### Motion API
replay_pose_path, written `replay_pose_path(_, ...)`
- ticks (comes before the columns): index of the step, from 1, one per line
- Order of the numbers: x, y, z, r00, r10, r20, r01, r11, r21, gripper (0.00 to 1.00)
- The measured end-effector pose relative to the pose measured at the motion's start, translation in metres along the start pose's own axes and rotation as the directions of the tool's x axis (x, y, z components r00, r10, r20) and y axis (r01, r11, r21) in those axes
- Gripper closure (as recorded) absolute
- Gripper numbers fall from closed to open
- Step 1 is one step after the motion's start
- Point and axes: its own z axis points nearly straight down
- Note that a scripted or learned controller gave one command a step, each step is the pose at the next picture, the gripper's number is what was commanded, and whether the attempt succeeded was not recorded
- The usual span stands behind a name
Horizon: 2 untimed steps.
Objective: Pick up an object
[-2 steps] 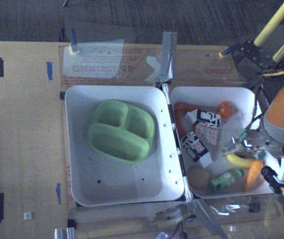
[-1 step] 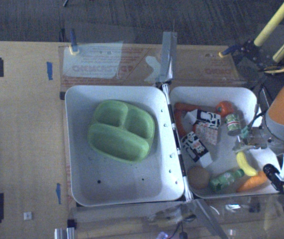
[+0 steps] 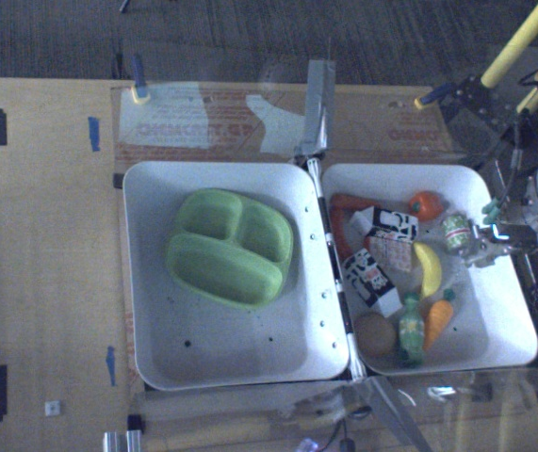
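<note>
The right bin (image 3: 509,342) holds a heap of small items. Among them are a yellow banana (image 3: 429,266), an orange carrot (image 3: 438,318), a green bottle (image 3: 410,330), a brown round thing (image 3: 375,333) and a red-orange vegetable (image 3: 426,204). Two black-and-white cartons (image 3: 393,231) (image 3: 371,279) lie beside a red curved piece (image 3: 346,217). A small greenish can (image 3: 455,233) lies near the bin's right side. My gripper (image 3: 487,240) hangs over that side, just right of the can, and nothing is visibly held in it.
A green divided plate (image 3: 231,247) lies in the left bin (image 3: 155,347). A metal divider (image 3: 317,111) rises behind the bins. Yellow-handled gear (image 3: 518,40) and cables stand at the back right, close to the arm.
</note>
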Motion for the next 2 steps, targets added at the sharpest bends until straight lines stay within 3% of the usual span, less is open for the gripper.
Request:
replay_pose_path(1,-0.004,0.008,0.142,0.994,0.108,0.000,-0.108,0.994,0.001,1.00)
replay_pose_path(2,-0.020,0.123,0.078,0.978,0.210,0.001,-0.210,0.978,-0.001,1.00)
